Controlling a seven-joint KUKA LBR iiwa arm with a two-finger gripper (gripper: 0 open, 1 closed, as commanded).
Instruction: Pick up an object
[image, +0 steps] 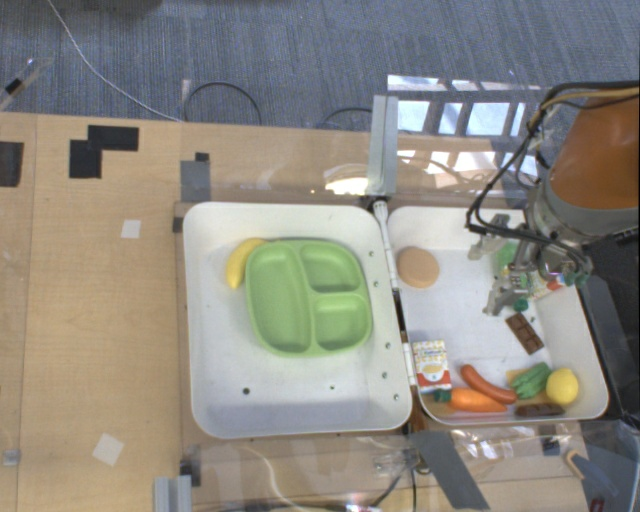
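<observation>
My gripper (508, 296) hangs over the upper right part of the right bin (452, 312), below the grey wrist and orange band. Just below it lies a brown chocolate bar (524, 333). A green item (508, 253) and a small red one (556, 281) show partly behind the gripper body. A round tan bun (417, 267) rests at the bin's upper left. Along the front edge sit a small juice carton (430, 362), a red sausage (487, 383), an orange carrot (475, 401), a green vegetable (530, 379) and a yellow lemon (563, 386).
The left bin (215, 395) holds a green divided plate (300, 297) with a banana (238, 262) tucked against its upper left edge. A metal post (381, 145) stands behind the divider between the bins. Black cables (500, 180) loop off the arm.
</observation>
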